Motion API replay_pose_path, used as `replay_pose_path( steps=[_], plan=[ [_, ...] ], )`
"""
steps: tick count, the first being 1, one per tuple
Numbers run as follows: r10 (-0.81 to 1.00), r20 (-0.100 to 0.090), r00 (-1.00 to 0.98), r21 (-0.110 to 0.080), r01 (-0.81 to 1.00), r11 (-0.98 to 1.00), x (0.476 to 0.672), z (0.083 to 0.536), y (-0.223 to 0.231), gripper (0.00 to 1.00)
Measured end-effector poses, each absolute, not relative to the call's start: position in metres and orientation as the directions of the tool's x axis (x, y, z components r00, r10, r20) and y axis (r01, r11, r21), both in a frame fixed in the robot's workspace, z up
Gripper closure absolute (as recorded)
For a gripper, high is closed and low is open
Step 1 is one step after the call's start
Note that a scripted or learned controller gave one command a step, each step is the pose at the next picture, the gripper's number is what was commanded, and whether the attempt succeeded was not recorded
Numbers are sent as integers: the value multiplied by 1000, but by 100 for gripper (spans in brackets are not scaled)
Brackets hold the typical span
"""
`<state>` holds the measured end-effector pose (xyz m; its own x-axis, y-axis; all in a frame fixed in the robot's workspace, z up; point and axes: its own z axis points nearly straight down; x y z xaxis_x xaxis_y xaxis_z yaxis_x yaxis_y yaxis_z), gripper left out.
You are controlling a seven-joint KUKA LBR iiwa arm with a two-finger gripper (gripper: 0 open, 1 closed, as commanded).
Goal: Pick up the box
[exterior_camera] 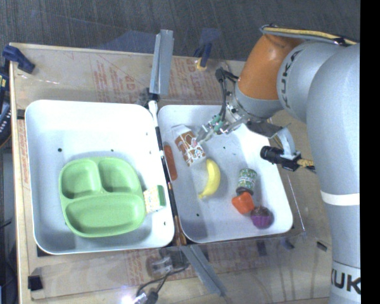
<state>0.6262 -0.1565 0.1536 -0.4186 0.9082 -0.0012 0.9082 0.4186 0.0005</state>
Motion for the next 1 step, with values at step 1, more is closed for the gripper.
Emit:
replay_pose_path(
  steps=[1],
  plan=[
    [908, -1, -419, 0, 908, 419, 626, 154, -156, 0]
  ],
)
